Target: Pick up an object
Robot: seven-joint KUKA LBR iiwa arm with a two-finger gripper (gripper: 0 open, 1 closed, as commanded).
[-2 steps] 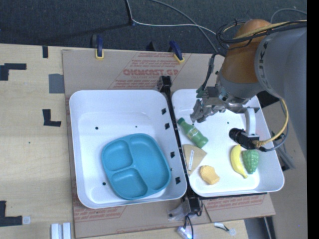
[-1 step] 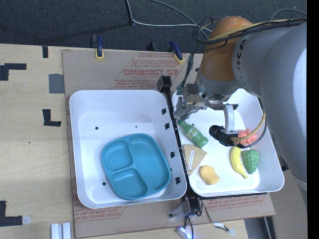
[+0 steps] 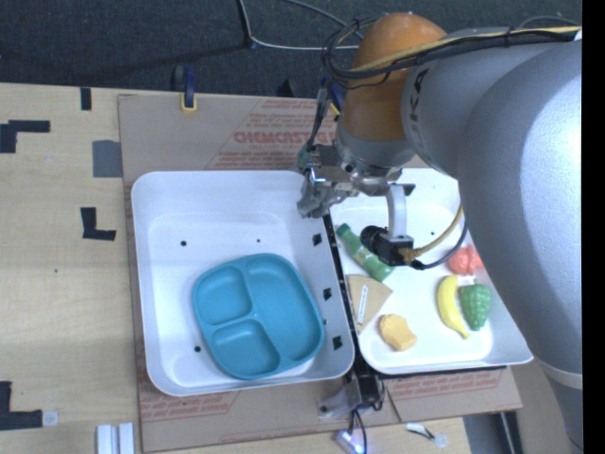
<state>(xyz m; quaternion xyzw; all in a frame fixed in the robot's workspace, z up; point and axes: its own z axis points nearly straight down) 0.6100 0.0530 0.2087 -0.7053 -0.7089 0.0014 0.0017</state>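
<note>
Right now nothing's lifted yet: the pickable stuff all sits in the right bin [image 3: 444,353]. Nearest the arm is a green piece [image 3: 364,252], lying at a slant just beside the divider btwn the two bins, w/ a tan wedge [image 3: 367,301] touching or nearly touching its lower end. Below that, a small orange lump [image 3: 397,332]. Further right: a banana [image 3: 451,305] right up against a bumpy green thing [image 3: 475,305], and a pinkish bit [image 3: 463,260] above those, partly tucked under the arm.

The jaws [image 3: 317,197] hang near the top of the divider, over the left bin's back corner, w/ the orange band [image 3: 383,74] and grey wrist above them. Can't tell if they're apart or together; too small and cluttered w/ cables from this angle. Nothing visible btwn them.

The left bin [image 3: 156,253] holds just a blue tray [image 3: 255,315], 3 compartments, sitting flat toward the front.

My read: this is the approach step, pre-grasp. The closest target looks like the green piece, a short way down the divider from where the jaws hang. Next move prob. calls for shifting over into the right bin, lining up across the piece's narrow width, then coming down. Tricky bit: it's tight to the bin wall and to the wedge, so little room for one finger on that side. The orange lump sits more apart, maybe the easier pick.
</note>
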